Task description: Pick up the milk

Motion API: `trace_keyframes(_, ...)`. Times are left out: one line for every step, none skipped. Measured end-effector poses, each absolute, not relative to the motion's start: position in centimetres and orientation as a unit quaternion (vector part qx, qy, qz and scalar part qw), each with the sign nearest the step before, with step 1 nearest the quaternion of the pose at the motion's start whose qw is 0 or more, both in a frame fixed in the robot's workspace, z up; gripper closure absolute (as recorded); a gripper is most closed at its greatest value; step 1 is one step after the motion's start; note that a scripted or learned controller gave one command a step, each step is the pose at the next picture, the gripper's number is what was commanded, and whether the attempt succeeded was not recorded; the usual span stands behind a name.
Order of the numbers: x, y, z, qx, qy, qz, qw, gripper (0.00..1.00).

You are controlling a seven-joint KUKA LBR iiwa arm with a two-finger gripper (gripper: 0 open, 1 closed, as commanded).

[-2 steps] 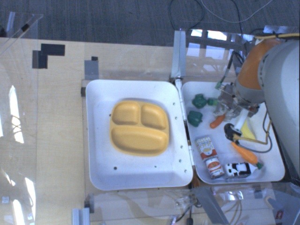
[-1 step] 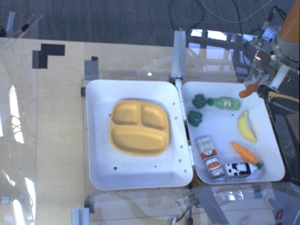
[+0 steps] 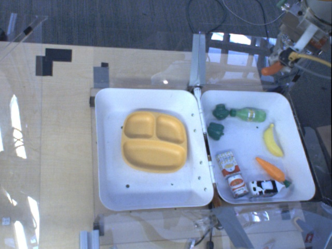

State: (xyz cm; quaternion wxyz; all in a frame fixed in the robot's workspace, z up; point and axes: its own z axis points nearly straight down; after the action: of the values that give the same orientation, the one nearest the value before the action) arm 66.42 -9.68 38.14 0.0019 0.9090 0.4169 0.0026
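Arm enters at the upper right corner, orange band at the frame's top edge. Gripper (image 3: 284, 61) hangs low, angled down-left.

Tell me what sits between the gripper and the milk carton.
From above, nothing covers the milk carton in the right bin's near corner. The carrot lies against its far side and a can sits close beside it. The gripper hangs beyond the bin's far edge.
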Motion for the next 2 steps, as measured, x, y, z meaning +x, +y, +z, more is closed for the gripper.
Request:
trace_keyframes(65.7,-5.2,43.6,0.978,0.208,0.0028,0.001,1.00)
trace_keyframes(65.6,-0.2,43.6,0.995,0.102,0.0034,0.000,1.00)
